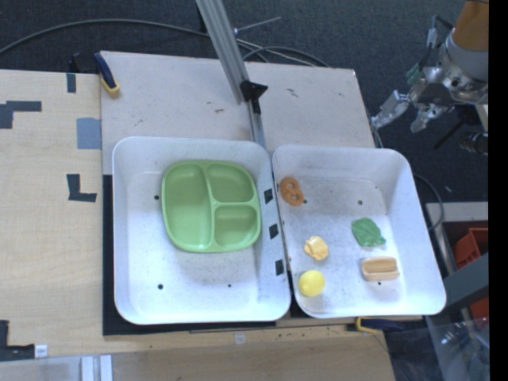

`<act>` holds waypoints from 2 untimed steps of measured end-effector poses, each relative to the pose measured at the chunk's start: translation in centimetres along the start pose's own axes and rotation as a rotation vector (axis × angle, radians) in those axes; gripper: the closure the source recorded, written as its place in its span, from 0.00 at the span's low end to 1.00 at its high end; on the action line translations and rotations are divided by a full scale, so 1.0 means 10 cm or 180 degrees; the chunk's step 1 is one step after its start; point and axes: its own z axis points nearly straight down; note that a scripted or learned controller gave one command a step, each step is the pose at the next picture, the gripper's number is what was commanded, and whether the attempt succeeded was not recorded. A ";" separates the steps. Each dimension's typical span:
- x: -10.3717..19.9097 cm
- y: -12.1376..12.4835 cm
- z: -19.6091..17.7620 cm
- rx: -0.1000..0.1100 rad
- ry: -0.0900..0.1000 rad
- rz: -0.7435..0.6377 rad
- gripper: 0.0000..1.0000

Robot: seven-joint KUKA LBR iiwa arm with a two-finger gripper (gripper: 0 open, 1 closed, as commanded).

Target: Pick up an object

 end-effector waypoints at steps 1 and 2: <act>0.00 0.00 0.00 0.0001 -0.0001 0.0001 0.00; -0.04 0.03 0.62 0.0020 0.0004 0.0003 0.00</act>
